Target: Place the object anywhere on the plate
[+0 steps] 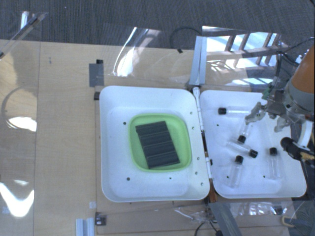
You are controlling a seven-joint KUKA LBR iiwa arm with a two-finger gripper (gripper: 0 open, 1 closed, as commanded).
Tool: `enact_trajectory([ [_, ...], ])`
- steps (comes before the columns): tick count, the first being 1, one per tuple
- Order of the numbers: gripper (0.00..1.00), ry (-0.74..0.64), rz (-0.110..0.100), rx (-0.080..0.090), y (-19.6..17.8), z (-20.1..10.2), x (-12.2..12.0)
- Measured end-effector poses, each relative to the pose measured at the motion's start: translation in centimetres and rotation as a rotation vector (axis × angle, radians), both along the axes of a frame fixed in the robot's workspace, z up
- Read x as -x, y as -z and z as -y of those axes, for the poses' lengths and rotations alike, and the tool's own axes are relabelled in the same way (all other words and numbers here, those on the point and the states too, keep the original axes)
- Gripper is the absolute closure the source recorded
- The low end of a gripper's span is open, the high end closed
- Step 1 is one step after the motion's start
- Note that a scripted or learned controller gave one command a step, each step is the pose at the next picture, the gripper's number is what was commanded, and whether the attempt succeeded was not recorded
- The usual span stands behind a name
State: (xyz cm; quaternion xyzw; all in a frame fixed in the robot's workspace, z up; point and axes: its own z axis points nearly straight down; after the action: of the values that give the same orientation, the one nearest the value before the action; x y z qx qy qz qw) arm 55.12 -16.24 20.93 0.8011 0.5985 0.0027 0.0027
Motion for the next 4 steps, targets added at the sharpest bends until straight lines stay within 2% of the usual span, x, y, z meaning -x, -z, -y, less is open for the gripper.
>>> enact_trajectory([
  [1, 0.00, 0.061, 0.002, 0.002, -5.1, 3.1, 1.9],
  [2, 0.00, 0.154, 0.004, 0.002, -13.2, 3.0, 5.7],
  [3, 0.00, 0.193, 0.005, 0.002, -18.9, 3.2, 6.2],
  [4, 0.00, 0.293, -0.002, -0.001, -16.9, 3.4, 5.9],
])
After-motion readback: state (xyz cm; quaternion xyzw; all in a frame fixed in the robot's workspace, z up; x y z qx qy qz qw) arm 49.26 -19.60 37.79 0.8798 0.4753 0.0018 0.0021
